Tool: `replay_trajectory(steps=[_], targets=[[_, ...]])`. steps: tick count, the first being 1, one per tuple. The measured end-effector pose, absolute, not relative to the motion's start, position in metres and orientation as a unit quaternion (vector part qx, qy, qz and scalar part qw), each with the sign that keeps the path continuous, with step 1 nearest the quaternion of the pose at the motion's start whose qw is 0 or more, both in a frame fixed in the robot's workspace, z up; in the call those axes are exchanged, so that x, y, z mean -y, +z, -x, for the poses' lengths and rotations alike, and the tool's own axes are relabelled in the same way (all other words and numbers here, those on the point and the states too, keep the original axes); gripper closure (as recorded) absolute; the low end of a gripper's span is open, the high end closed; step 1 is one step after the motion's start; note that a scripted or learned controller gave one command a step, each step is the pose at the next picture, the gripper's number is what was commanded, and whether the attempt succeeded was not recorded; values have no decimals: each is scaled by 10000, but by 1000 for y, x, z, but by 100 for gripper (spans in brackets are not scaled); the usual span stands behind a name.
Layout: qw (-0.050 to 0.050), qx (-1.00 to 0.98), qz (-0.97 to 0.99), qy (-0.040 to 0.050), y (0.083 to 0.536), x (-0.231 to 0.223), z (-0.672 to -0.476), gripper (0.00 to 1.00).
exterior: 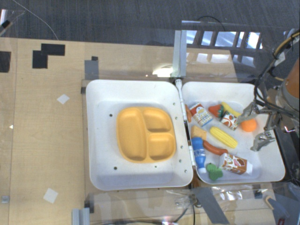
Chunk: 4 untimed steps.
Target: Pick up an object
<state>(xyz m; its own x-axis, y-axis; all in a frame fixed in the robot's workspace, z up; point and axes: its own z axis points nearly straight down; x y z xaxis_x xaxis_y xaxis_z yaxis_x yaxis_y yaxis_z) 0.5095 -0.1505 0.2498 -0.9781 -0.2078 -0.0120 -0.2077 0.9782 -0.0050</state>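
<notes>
From the overhead camera, the left bin (98,125) on the bench (42,139) carries a yellow divided plate (144,134); the right bin (272,168) holds toy food, among it a corn cob (223,137), a sausage (214,148), a blue bottle (198,153) and an orange ball (249,125); the pincer (255,128) hangs over the bin's right side, fingers spread apart, one finger just beside the ball, nothing between them.

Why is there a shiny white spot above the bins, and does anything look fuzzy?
In the camera view, the bright spot is lamp glare on the bench by the metal post; the yellow tray looks sharp with soft shadows; the gripper by the orange ball looks slightly blurred.
</notes>
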Motion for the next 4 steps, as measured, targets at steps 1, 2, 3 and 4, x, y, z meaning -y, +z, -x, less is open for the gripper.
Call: replay_trajectory(steps=[1, 2, 3, 4], targets=[[-2, -9954, 962, 9, 154, 206, -568, 0], [72, -9973, -734, -3, 89, 174, -620, 0], [47, -9537, -3008, 24, 88, 98, -650, 0], [106, -9581, -2862, 27, 194, 76, -642, 0]])
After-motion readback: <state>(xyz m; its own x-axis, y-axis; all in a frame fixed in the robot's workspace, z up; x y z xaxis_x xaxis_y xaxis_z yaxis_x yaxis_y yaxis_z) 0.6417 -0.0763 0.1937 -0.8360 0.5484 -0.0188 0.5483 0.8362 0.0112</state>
